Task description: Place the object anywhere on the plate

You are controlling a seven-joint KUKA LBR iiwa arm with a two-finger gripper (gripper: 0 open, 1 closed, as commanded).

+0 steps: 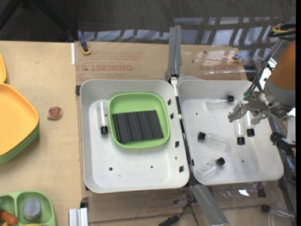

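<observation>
A green divided tray (23, 210) is seen at the bottom left corner, nearest the camera, far to the left of the gripper (244, 118). Two white bins are set side by side: the left bin (134, 178) and the right bin (254, 171), over which the gripper hangs. A green plate (138, 101) with a dark ribbed pad (139, 125) on it lies in the left bin, well left of the gripper. A stack of yellow plates (16, 121) rests further left on the bench.

Clear vials with black caps are scattered in the right bin. One vial (241, 131) stands nearly upright directly beneath the gripper, its long axis running up and down the view, cap toward the camera. Whether it is gripped, and how far the fingers are parted, cannot be told. Another vial (210, 166) lies below and left of the gripper, one (210, 139) just left, one (220, 100) above left. One vial (102, 118) lies beside the plate.
</observation>
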